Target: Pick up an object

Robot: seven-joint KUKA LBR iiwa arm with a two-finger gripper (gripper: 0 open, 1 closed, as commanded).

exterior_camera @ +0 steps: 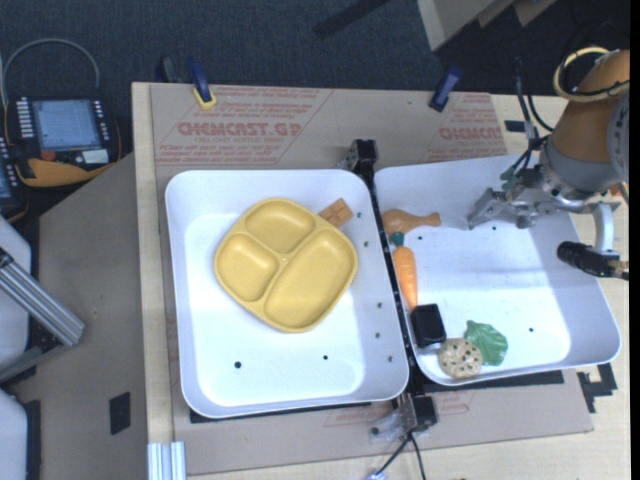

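Gripper (pixel 500 208), finger state indiscernible, hovers in the right bin (pixel 590 318) well clear of the carrot (pixel 405 276); descending here risks closing on nothing.

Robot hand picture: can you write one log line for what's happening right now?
hand: over right bin, upper part | holding: nothing seen | carrot, drumstick, cookie: along left side | yellow plate: left bin

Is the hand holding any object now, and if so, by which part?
Nothing is held. The hand hovers over bare floor of the right bin, apart from the objects.
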